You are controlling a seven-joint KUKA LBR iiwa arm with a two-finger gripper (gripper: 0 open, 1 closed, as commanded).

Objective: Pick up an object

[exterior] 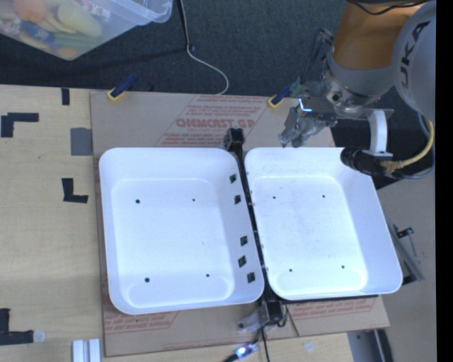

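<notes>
My gripper hangs from the grey arm with the orange band, just beyond the far rim of the right bin, near that bin's far left corner. It sits raised above the cardboard sheet. The left bin lies beside it, across the black divider. Both bins present plain white floors with a few small dark dots.
A clear plastic box holding colourful items stands off the bench at the far left. Blue-and-yellow clamps grip the cardboard sheet at its far edge. A thin white cable runs behind the bins.
</notes>
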